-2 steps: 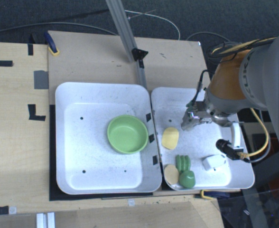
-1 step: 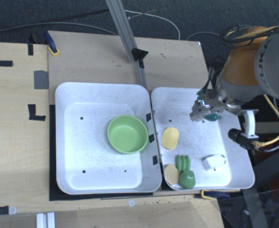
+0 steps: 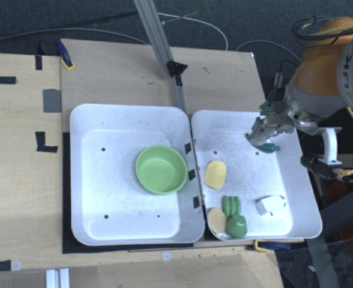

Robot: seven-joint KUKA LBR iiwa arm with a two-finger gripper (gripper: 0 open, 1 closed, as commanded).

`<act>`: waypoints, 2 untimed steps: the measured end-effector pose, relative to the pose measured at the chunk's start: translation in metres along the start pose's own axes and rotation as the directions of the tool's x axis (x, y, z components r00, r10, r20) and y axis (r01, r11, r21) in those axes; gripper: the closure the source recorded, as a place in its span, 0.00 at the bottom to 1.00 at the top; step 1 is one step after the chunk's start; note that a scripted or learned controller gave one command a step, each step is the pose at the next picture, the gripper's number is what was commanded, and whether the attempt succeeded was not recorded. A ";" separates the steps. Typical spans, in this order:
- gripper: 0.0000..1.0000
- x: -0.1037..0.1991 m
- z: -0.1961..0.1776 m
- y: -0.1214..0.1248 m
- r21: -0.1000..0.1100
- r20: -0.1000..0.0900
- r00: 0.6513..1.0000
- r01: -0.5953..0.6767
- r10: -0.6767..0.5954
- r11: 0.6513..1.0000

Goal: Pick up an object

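Gripper (image 3: 262, 138) low over the upper part of the right bin (image 3: 296, 188), reaching in from the right, tip down beside a small teal piece (image 3: 269, 148) lying at or just under it. Jaw opening impossible to tell here, too small and hidden by the wrist; nothing clearly seen between them, so no hold claimed. Likely aimed at the teal piece as the pick, judging from the tip sitting right on top of it. Other candidates in the same bin, well apart from the tip: yellow oval (image 3: 215, 174) near the divider, green ridged toy (image 3: 231, 206) with a darker green round piece (image 3: 237, 225) just below it, pale yellow piece (image 3: 217, 219) touching that cluster at the front corner, white lump (image 3: 270, 204) toward the front right. Left bin (image 3: 92, 161) carrying a green bowl (image 3: 161, 170), upright, near its middle, far from the arm. Bins shallow, white, speckled, butted side by side with dark clips along the shared wall. Tan bench (image 3: 116, 77) underneath, black tape marks to the left, slanted grey pole (image 3: 155, 29) crossing above, cables trailing over dark carpet behind. Pick looks not yet done.
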State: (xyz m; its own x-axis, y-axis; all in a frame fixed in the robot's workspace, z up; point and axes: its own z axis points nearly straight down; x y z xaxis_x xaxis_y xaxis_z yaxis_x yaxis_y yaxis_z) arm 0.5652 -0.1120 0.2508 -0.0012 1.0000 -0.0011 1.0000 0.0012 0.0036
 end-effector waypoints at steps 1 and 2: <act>1.00 0.000 -0.047 0.001 -0.001 0.000 1.000 0.000 0.000 1.000; 1.00 0.056 -0.037 0.019 0.005 -0.002 1.000 0.005 -0.005 1.000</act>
State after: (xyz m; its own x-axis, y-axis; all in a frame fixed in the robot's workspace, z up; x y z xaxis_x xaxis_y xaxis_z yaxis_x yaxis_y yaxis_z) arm 0.5841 -0.0558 0.2876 -0.0064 1.0000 0.0006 1.0000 0.0064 -0.0014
